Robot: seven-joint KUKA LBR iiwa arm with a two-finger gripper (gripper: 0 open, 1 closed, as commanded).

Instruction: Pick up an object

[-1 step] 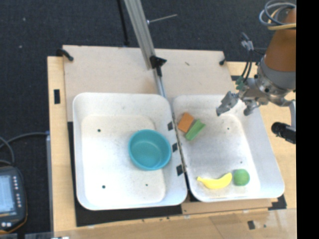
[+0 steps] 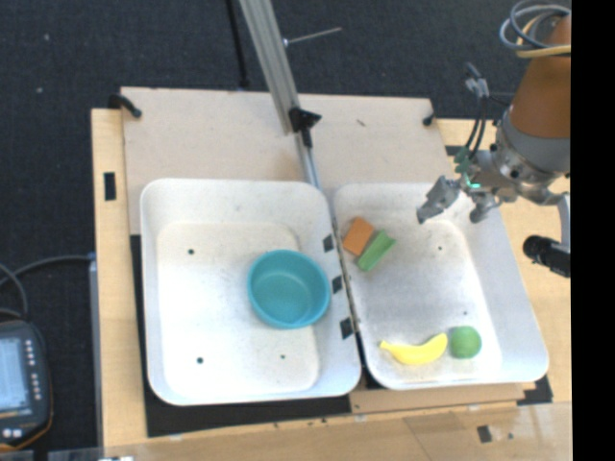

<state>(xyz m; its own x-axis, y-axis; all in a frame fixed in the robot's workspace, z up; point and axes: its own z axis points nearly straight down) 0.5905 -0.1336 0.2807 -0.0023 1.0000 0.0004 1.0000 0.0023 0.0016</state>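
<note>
overhead view of two white bins. the gripper [image 2: 459, 200] hovers over the right bin's [image 2: 500, 286] upper right rim, fingers spread and holding nothing. in that bin lie one orange block [image 2: 357, 235] touching one green block [image 2: 376, 251], plus one yellow banana [image 2: 415, 351] beside one green ball [image 2: 465, 342]. all look light, rigid plastic; the blocks' flat sides offer the best hold. the left bin [image 2: 192, 286] holds one teal bowl [image 2: 288, 289].

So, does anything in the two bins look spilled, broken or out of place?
Nothing stands out. The blue bowl sits upright in the left bin; the orange block, green block, banana and green ball lie in the right bin.
</note>
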